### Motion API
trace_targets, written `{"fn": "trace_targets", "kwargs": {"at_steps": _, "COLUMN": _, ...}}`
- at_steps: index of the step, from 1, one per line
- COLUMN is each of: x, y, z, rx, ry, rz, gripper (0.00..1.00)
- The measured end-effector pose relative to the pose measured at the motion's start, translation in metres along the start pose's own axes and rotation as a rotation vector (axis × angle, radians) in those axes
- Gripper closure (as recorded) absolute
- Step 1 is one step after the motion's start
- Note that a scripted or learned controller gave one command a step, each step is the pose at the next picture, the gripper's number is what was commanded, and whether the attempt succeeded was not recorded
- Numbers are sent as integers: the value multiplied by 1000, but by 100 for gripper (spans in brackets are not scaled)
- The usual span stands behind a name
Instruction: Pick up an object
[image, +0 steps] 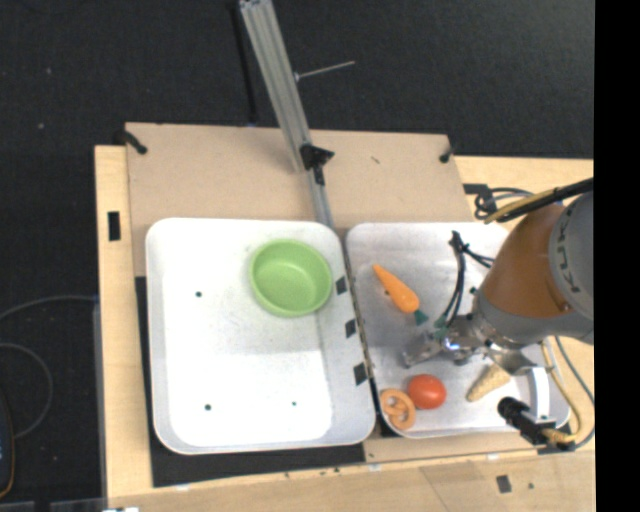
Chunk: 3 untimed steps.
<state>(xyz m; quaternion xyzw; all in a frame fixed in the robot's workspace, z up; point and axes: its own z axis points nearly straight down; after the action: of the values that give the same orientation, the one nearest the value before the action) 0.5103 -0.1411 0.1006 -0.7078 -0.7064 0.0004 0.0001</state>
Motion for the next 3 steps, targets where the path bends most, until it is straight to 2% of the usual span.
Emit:
{"fn": "trace_targets", "kwargs": {"at_steps": 1, "x": -1, "y": 1, "z": -11, "rx": -5, "ry": 1, "rz": 5, "gripper": 100}}
{"fn": "trace_targets", "kwargs": {"at_steps": 2, "x": -10, "y": 10, "z": -66, "rx": -9, "ry": -2, "rz": -5, "gripper": 100}}
{"fn": "trace_targets", "kwargs": {"at_steps": 3, "x": -16, "y": 3, "z": -119, "rx": -8, "ry": -2, "rz": -5, "gripper": 100}}
